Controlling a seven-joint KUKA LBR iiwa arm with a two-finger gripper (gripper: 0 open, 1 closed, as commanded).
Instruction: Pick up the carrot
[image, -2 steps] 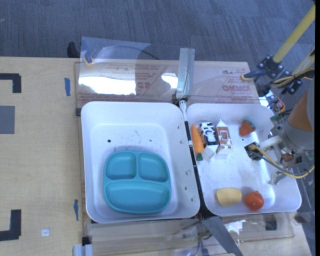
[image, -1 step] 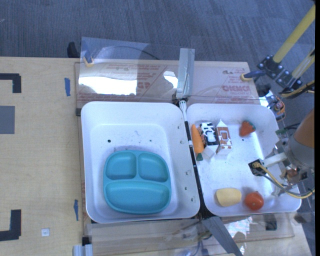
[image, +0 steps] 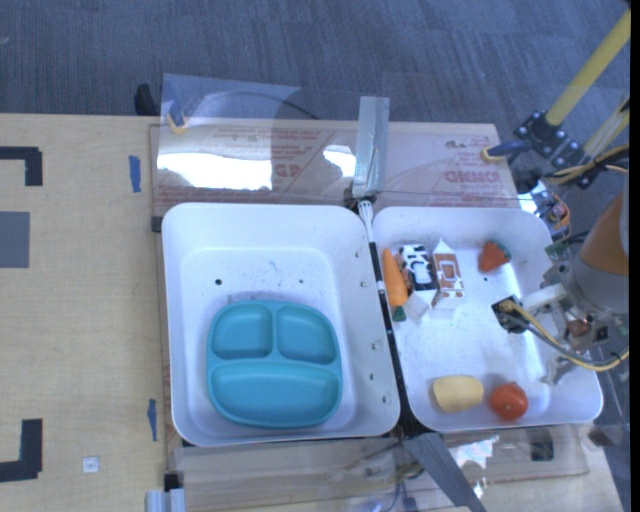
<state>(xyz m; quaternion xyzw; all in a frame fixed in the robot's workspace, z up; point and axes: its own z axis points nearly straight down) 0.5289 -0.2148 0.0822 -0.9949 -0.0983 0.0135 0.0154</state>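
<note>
The carrot (image: 395, 279) is orange with a green stem end. It lies lengthwise along the left wall of the right bin (image: 470, 345), in its upper half. My gripper (image: 530, 338) hangs over the right side of that bin, well to the right of the carrot and a little nearer the front. It is apart from the carrot, and nothing of the carrot is near it. Cables and the wrist cover part of the gripper.
Beside the carrot lie a black-and-white small carton (image: 418, 268) and a brown-and-white carton (image: 447, 278). A red strawberry (image: 492, 256) sits at the back right. A yellow potato (image: 457, 392) and a red tomato (image: 509, 401) lie at the front. The left bin (image: 190, 300) holds a teal divided plate (image: 273, 363).
</note>
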